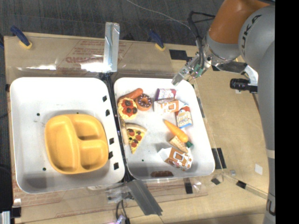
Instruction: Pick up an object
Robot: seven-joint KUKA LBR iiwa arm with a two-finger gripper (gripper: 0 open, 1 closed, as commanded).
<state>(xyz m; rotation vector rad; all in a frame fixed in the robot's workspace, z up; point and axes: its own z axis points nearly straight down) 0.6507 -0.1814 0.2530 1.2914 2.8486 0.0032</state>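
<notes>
One fixed camera is looking down at a slant from above the bench; it is taking in both bins whole; the arm is entering from the right.

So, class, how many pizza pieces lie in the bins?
2: a round pizza at the right bin's upper left, and a pizza slice just below it.

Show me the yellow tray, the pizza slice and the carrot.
yellow tray [58, 146]: camera view, on its large left compartment.
pizza slice [134, 137]: camera view, on its topped middle.
carrot [176, 131]: camera view, on its orange body.
</notes>
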